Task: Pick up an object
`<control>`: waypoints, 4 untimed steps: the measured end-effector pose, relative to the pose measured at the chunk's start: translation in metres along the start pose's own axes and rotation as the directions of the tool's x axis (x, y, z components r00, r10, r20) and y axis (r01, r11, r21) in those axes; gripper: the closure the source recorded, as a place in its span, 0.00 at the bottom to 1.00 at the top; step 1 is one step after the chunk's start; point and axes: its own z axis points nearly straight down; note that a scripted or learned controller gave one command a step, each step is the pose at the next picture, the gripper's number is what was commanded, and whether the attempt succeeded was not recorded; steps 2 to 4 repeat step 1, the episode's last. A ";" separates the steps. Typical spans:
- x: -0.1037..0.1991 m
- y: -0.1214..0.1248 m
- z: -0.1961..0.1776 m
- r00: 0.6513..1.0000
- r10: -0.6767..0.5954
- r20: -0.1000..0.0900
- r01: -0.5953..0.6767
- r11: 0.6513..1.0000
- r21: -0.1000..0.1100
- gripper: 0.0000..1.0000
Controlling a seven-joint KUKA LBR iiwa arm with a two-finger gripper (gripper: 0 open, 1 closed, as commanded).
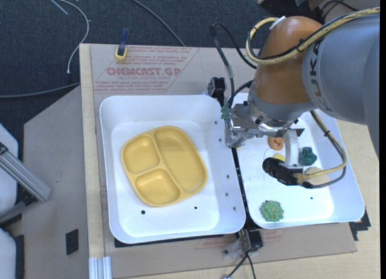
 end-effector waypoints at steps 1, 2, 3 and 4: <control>0.047 -0.028 -0.017 1.000 -0.001 0.000 0.001 1.000 -0.002 1.00; 0.047 -0.028 -0.017 1.000 -0.001 0.000 0.001 1.000 -0.002 1.00; 0.047 -0.028 -0.017 1.000 -0.001 0.000 0.001 1.000 -0.002 1.00; 0.047 -0.028 -0.017 1.000 -0.001 0.000 0.001 1.000 -0.002 1.00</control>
